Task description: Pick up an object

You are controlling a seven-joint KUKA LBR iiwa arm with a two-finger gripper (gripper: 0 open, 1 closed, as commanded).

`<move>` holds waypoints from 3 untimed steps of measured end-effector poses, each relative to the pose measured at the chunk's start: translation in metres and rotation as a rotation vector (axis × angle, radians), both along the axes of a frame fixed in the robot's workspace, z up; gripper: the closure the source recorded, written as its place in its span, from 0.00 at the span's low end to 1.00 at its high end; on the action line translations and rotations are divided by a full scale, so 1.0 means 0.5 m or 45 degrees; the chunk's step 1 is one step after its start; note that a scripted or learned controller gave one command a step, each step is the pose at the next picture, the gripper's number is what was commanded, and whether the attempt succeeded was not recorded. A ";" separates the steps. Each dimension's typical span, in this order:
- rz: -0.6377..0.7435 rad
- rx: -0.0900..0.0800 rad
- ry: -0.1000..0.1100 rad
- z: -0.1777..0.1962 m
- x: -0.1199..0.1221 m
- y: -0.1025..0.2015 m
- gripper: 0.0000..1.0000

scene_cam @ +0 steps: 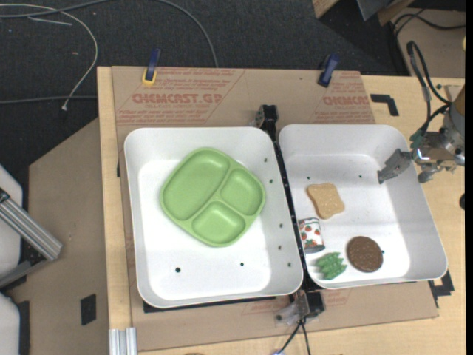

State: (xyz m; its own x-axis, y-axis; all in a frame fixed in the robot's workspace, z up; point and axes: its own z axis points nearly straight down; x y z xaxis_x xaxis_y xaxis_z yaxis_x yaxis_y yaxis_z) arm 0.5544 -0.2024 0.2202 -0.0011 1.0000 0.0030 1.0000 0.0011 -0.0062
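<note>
Hovering at the right bin's (pixel 414 220) upper-right rim, the gripper (pixel 409 166) has its fingers spread and empty, so a descent here risks missing the bread slice (pixel 325 200) lying lower left.

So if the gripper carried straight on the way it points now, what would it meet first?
Probably the bare floor of the right bin; the gripper points left and downward, and the toast slice lies further along. Depth is unclear.
</note>
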 end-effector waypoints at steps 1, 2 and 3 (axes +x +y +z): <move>-0.001 0.001 0.001 -0.111 -0.001 0.021 0.00; 0.000 0.000 -0.001 -0.199 0.010 0.027 0.00; 0.000 -0.002 -0.009 -0.171 0.012 0.026 1.00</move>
State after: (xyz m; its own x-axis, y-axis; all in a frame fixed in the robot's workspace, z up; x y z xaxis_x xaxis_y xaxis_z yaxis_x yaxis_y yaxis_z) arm 0.5606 -0.1895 0.1346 -0.0008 1.0000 0.0013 1.0000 0.0008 0.0008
